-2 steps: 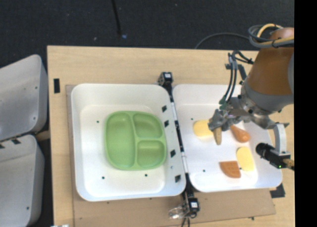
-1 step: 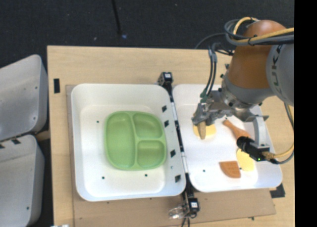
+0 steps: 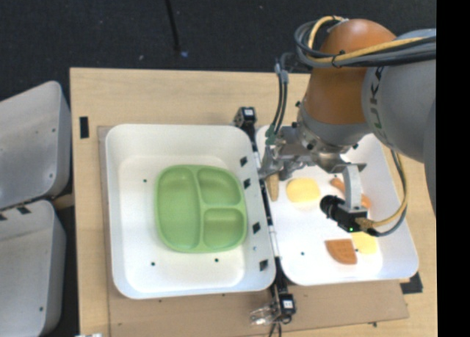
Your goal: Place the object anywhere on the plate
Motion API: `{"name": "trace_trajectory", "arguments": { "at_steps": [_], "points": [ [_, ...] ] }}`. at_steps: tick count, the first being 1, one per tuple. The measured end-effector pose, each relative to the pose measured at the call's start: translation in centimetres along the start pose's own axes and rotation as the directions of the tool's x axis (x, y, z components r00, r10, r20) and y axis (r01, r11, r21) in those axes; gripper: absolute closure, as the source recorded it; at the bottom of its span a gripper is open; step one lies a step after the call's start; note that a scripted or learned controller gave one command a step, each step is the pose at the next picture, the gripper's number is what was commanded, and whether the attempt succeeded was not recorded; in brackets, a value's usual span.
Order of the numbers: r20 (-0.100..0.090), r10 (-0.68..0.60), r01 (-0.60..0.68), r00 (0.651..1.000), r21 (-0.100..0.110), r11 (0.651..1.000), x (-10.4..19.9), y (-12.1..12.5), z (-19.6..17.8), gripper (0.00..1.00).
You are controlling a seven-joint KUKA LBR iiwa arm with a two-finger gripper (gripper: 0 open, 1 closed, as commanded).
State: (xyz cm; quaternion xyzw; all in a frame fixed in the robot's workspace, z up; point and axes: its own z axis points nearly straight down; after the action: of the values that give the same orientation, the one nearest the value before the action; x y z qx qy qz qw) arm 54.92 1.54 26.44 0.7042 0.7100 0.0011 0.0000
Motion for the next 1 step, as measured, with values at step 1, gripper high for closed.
{"name": "trace_trajectory", "arguments": {
  "at_steps": [1],
  "points": [
    [0.002,0.003,-0.003,1.000,0.003,1.000,4.78,0.02,0.97,1.00]
  ]
}}
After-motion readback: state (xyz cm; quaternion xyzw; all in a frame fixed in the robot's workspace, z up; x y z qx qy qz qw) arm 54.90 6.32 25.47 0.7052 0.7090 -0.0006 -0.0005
